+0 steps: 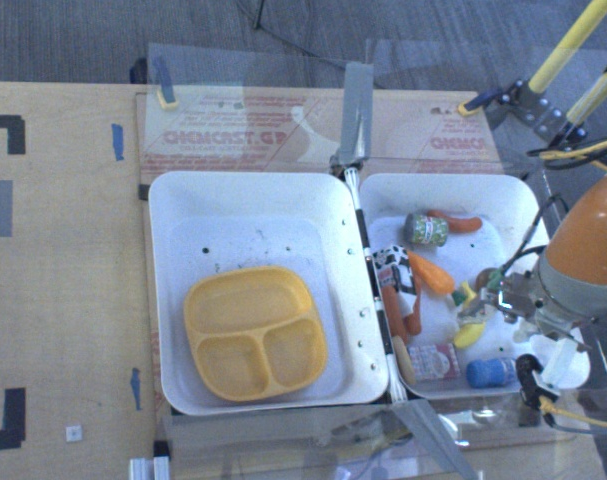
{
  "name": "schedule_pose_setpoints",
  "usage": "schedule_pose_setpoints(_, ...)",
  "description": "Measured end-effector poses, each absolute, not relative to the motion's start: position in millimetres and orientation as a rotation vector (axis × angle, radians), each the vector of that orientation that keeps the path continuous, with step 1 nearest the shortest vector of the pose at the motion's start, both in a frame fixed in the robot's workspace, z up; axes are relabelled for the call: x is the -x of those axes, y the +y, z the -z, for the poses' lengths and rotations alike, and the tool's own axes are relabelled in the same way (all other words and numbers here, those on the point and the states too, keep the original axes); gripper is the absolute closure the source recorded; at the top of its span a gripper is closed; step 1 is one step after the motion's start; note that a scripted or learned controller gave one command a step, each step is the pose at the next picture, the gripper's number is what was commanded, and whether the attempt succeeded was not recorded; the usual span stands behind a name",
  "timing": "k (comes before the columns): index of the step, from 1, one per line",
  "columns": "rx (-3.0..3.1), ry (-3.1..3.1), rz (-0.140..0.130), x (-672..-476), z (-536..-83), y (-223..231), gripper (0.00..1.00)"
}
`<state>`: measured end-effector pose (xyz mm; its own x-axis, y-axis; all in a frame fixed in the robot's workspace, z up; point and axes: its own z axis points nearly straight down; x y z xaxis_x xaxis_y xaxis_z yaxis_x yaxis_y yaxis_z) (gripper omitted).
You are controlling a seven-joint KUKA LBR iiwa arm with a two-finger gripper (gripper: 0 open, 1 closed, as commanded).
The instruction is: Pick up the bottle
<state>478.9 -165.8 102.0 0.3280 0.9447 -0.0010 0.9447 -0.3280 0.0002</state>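
Near the front edge of the right-hand bin lies the bottle, blue and on its side, close to the bin's front wall. Just to its left rests a flat packet with a pink label, seemingly touching it, though the view is too coarse to be sure. Above the bottle, a yellow banana-shaped toy sits just beside the claw. The claw hangs low over the bin's right half, above and apart from the bottle; whether its fingers are spread or closed cannot be told, and nothing is seen held between them. Further back in the same bin: an orange carrot, a black-and-white spotted item, a green can and a red piece behind it. The left-hand bin carries a yellow divided plate, lying flat. Both bins stand side by side on the desk, their inner walls touching.
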Motion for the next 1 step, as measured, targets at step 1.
schedule_pose_setpoints(1,-2.776,1.467,-0.007,-480.8,-87.1,-179.1,0.00)
